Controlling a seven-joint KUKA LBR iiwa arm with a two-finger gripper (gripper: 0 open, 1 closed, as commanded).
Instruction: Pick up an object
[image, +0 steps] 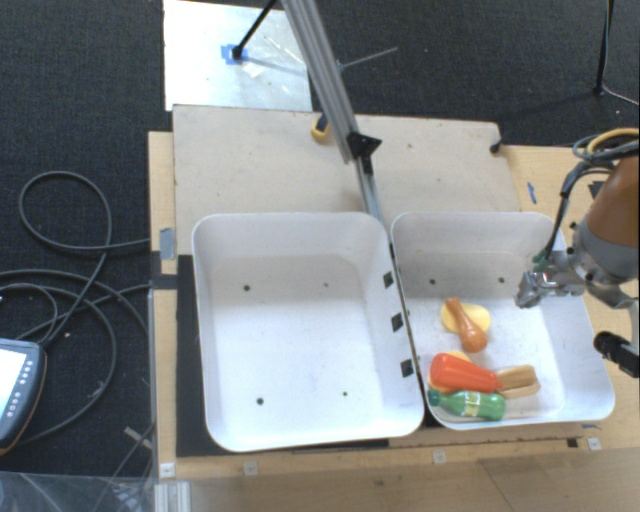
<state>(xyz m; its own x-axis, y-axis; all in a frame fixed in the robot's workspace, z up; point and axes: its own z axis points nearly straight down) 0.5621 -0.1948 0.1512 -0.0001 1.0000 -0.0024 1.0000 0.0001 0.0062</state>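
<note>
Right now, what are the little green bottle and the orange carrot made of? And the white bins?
The green bottle and the orange carrot look like toy plastic: bright solid colours, smooth and a bit shiny. The white bins seem to be thin moulded plastic too, matte, with rounded corners and rolled rims. I can't be sure from looks alone.

Grey arm (612, 245), orange band, black cables, metallic wrist fittings

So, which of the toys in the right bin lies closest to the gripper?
The small orange piece on the yellow disc. It lies apart, higher in the bin, nearest the gripper; the carrot, green bottle and tan piece cluster lower.
</note>
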